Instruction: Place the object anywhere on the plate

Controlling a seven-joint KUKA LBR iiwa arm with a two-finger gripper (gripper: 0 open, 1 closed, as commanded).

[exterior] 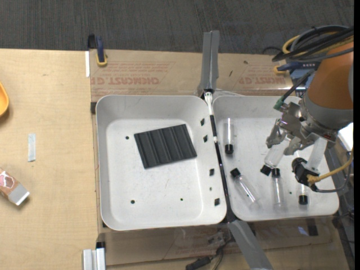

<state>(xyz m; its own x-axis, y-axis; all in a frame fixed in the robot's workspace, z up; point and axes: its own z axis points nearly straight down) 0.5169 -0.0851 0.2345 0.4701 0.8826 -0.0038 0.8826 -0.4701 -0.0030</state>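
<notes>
The plate (166,145) is a dark ribbed rectangle lying flat in the left bin (112,167). Several clear tubes with black caps lie in the right bin (247,210). One tube (229,135) rests near the divider, another (244,187) lies slanted at the front, and a third (277,189) lies upright beside it. My gripper (281,145) hovers over the right bin's right half. A tube (272,159) with its black cap pointing down-left sits directly beneath the gripper's tip. The view does not show whether this tube is gripped or lying on the bin floor.
A grey divider bar (211,61) runs between the bins. The arm's cables (306,176) hang over the right bin's right side, near another capped tube (303,198). On the bench to the left lie a small metal piece (31,147) and a wrapped item (12,187).
</notes>
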